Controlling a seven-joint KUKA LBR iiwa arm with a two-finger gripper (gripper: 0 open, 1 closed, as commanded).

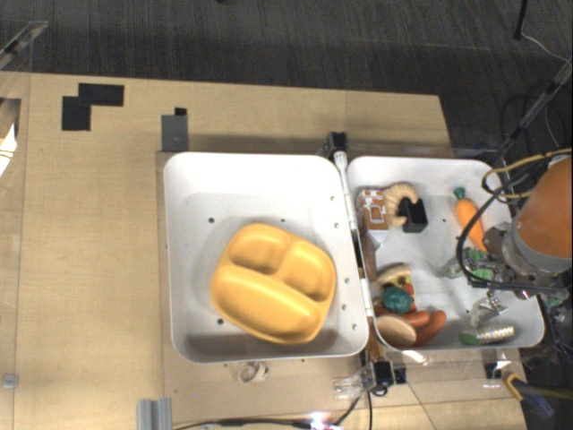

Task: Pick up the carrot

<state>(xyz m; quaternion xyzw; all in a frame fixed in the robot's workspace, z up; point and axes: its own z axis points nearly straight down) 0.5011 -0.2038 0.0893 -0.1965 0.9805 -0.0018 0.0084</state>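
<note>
Well, two white bins sit side by side on my bench. My left bin (179,267) holds one thing, a big yellow lumpy bread-like shape (273,280) lying a bit below its middle, with bare white floor all round it, widest along the top.

My right bin (421,170) is the busy one. One carrot (468,218), orange with a green top, lies near the upper right, tilted, its lower end passing behind my cables (479,231). One brown and white pastry piece (385,204) lies at the upper left with one small black block (412,213) touching it. A cluster of toy food (405,307) crowds the lower left corner against the wall. One small green and silver piece (486,333) lies by the bottom right edge.

My arm (542,227) hangs over the right bin's right side, just beside the carrot. My pincer is somewhere under the wrist and I cannot tell how it stands. Bare floor is left in the middle of the right bin.
</note>
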